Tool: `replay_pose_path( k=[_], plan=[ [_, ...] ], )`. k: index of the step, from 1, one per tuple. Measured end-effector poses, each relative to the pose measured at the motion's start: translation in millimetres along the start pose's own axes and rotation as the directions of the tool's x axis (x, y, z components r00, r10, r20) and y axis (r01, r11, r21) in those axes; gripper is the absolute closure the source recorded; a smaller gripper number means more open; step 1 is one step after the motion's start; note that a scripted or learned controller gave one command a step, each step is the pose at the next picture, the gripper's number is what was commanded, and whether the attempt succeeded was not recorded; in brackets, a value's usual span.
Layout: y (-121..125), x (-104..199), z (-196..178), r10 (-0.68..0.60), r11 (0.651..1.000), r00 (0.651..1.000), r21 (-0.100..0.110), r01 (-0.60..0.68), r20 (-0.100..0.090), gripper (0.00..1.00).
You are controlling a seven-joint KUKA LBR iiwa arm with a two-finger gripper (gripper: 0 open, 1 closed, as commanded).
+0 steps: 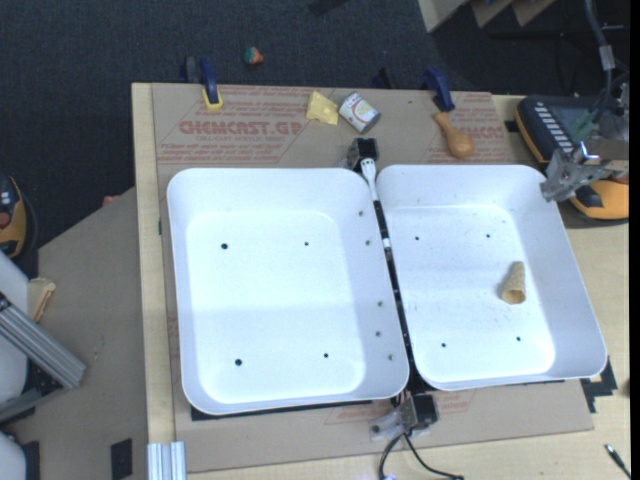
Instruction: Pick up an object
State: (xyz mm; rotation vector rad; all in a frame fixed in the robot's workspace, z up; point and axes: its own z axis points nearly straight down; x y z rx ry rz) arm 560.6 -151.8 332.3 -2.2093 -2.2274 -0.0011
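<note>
- The 2 white bins sit side by side on the bench, the left bin point(270, 288) and the right bin point(480, 278) touching along a dark seam, likely so an object can be moved from one to the other.
- The task's thing, a small tan cone-shaped object point(513, 282), lies on its side in the right bin, toward that bin's right half and apart from its walls.
- Loose items rest on the brown board beyond the bins' far edge: a yellow piece point(322, 109), a small box point(358, 112) and a tan wooden piece point(454, 135); they look out of play.
- Blue clamps point(210, 86) at the far edge seem to pin the board down.
- The gripper point(572, 175) hangs at the right edge, above the right bin's far right corner, well apart from the cone.
- It carries nothing visible; how far it is open I cannot tell.
</note>
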Motion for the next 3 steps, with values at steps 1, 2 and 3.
replay_pose_path(
  k=[1, 2, 3],
  plan=[
    [13.7, 122.0, -0.2, -0.006, 1.000, 1.000, -0.002, 0.006, -0.001, 1.00],
    [-3.0, 206.4, 89.5, -0.001, 1.000, 1.000, 0.009, 0.001, 0.000, 1.00],
    [-17.3, 266.9, -87.7, 0.000, 1.000, 1.000, -0.023, 0.000, -0.003, 1.00]
  ],
)
